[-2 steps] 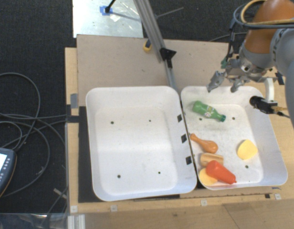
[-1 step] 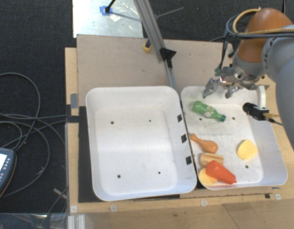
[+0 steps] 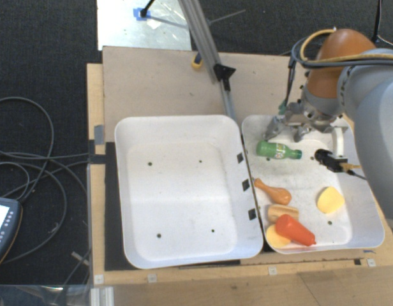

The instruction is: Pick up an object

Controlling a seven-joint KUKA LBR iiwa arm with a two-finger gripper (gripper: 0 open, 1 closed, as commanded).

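right bin: shallow white plastic, matte
near edge: glossy orange-red cone, tan bun-like piece
mid: smooth yellow round block, tan drumstick shape
far: green plastic bottle lying flat
tool: metal, just above bottle; grip state can't tell

You've got matt white plastic bins, a glossy green plastic bottle, a rough wood-fibre tabletop, and dark carpet floor.

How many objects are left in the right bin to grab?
5: green bottle at the far end under the gripper, yellow piece on the right side, drumstick, hot dog and orange carrot nearest. More may be hidden beneath.
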